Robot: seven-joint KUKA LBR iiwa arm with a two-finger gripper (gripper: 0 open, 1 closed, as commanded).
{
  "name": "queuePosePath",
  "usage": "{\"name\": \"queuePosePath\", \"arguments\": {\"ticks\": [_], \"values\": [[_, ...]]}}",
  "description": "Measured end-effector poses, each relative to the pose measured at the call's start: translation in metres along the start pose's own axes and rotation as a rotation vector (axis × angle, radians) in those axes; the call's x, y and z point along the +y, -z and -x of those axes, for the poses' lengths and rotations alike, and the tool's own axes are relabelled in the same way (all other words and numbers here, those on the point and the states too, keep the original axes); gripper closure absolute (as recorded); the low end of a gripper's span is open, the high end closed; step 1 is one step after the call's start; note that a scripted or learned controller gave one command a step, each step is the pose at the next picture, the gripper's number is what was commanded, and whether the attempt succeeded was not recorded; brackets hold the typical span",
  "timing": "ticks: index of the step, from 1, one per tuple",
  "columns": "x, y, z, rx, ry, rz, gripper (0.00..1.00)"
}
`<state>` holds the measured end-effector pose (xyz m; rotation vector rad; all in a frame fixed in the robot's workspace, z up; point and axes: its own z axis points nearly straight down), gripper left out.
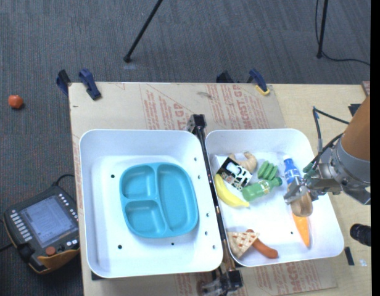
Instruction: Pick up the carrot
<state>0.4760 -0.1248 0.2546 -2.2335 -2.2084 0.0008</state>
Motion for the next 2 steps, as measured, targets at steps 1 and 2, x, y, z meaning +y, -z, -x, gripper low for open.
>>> {"name": "queuePosePath", "arguments": {"ticks": [1,2], "values": [[-0.001,-0.168,0.025,0.002,-0.038,-0.003,1.00],[0.003,-0.074,-0.008,0.001,-0.203,-0.001,1.00]]}}
